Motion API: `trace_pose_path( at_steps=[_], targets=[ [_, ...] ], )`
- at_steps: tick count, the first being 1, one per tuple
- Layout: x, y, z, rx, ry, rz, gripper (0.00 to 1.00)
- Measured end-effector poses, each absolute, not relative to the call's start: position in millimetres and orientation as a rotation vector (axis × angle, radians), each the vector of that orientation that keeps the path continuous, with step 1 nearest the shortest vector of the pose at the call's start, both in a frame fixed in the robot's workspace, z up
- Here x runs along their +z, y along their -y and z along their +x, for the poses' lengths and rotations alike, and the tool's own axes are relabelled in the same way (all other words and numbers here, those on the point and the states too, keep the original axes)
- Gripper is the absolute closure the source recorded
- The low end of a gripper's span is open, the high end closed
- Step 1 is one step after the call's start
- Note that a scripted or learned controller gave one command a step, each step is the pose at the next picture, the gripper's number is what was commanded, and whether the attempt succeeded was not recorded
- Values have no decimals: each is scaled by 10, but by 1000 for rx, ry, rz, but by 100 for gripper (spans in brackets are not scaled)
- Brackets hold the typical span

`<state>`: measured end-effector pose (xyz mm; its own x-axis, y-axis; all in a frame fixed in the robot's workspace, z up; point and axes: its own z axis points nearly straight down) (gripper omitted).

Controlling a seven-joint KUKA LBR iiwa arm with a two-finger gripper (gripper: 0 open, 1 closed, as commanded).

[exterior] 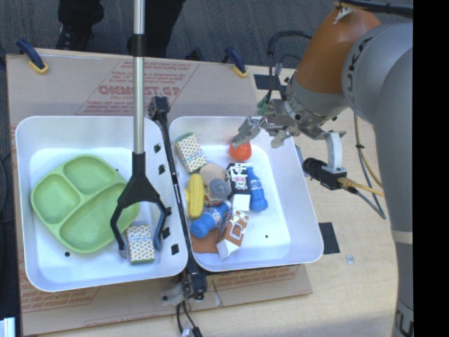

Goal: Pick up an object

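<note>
Camera view: hand [258,130] spread wide above right shallow white bin [298,209], fingers straddling nothing. Small round orange-red ball [240,150] lies just below it, at the bin's far side. Green divided plate [81,202] in left bin.

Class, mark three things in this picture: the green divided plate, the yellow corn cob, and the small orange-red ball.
green divided plate [59,201]: camera view, left bin, on its left compartment.
yellow corn cob [194,194]: camera view, right bin, on its middle.
orange-red ball [240,151]: camera view, right bin, on its rounded top, below the pincer [261,130].
</note>
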<state>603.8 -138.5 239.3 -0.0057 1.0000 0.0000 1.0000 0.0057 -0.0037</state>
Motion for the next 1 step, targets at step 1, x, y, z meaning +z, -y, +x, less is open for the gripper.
trace_pose_path(
  at_steps=[1],
  targets=[
    [1074,1341,6132,4,2228,-2215,0]
  ],
)
